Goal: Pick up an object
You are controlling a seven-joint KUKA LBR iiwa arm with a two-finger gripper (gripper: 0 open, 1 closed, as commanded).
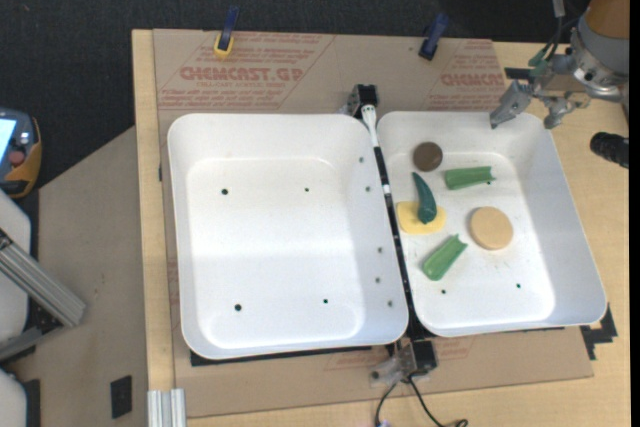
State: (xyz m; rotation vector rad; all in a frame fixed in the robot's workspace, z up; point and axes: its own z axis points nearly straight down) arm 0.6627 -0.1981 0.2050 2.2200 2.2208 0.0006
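Camera view: gripper (532, 108) above right bin (570, 215) far corner, fingers spread wide, nothing between them, touching no object

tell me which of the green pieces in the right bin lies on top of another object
The dark teal green piece, at the bin's left side: its lower end overlaps the yellow piece. The other two green pieces lie alone on the bin floor.
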